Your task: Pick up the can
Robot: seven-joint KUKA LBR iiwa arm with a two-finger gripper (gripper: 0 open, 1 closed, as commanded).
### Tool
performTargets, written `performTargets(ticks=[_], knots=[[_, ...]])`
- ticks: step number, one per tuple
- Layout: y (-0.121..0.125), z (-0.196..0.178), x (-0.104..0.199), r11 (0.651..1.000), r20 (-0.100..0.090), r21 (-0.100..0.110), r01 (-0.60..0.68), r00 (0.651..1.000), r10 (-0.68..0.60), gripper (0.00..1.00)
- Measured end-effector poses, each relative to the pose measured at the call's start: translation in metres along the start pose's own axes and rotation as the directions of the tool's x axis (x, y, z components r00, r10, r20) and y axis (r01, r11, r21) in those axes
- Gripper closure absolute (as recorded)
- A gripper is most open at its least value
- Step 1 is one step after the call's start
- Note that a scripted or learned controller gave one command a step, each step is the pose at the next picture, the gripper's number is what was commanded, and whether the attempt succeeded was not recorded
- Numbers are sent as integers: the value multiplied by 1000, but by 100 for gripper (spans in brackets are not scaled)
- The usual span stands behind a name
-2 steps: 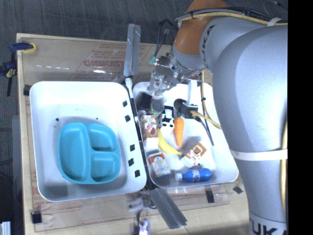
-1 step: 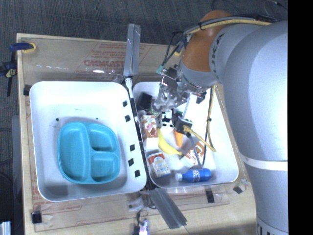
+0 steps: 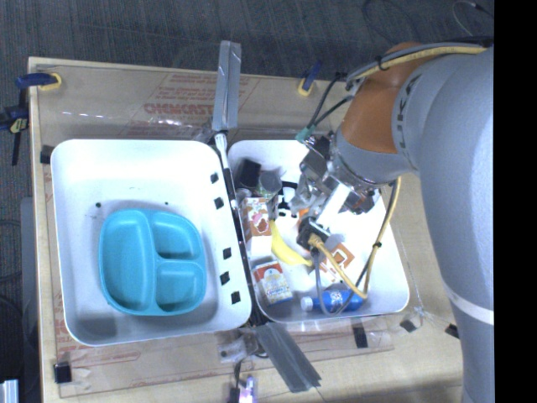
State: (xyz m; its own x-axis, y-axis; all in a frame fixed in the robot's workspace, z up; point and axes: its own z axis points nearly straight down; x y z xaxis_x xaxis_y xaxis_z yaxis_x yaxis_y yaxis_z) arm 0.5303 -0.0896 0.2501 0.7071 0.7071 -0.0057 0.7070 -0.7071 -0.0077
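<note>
The right bin (image 3: 394, 284) holds a heap of small things. A short can with a red and white label (image 3: 273, 282) lies near the bin's front left corner. My gripper (image 3: 294, 198) hangs over the middle of the bin, behind and to the right of the can and well apart from it. Nothing shows in its grasp.
A yellow banana (image 3: 285, 246) lies between the gripper and the can. A blue-capped bottle (image 3: 336, 299) rests by the front wall. An orange and white carton (image 3: 257, 217) and a black object (image 3: 249, 173) sit along the left wall. The left bin (image 3: 75, 175) holds a blue divided tray (image 3: 153, 260).
</note>
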Motion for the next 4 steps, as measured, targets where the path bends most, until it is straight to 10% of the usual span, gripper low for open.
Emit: performTargets(ticks=[1, 3, 4], knots=[[0, 0, 0, 1000, 0, 0, 0, 1000, 0, 0], [-16, 133, -60, 994, -1, 1, -112, 994, 112, 0], [63, 162, -93, 977, -1, 2, -214, 977, 214, 0]])
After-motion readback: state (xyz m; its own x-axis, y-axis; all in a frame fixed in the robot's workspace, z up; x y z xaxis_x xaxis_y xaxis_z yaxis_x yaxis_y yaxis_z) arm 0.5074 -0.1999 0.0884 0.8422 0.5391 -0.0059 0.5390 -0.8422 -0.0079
